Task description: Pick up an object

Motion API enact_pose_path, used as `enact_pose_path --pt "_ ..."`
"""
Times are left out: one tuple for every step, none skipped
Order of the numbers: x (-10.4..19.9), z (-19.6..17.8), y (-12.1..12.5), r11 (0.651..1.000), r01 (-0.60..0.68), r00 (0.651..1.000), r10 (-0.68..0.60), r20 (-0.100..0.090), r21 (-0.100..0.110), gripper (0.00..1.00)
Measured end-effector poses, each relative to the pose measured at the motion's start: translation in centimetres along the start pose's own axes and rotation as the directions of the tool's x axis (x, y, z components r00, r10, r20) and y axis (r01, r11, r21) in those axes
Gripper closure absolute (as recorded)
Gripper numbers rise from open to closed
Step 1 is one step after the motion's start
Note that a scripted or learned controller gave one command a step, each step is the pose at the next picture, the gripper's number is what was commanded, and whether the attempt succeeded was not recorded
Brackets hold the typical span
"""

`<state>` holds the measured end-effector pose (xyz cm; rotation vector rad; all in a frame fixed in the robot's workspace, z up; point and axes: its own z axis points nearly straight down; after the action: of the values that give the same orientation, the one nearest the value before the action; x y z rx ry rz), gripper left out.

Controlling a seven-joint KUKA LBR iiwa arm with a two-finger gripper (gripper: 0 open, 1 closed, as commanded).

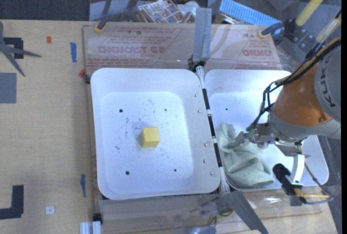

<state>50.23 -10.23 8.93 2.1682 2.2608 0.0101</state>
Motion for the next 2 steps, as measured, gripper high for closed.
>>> enact_pose_path --pt "0.0 -0.8 0.2 1.000 -0.002 1.000 0.002 -0.003 -0.003 1.00" --pt "0.1 -0.4 2.1 0.872 -0.489 0.873 0.489 0.002 0.005 1.00"
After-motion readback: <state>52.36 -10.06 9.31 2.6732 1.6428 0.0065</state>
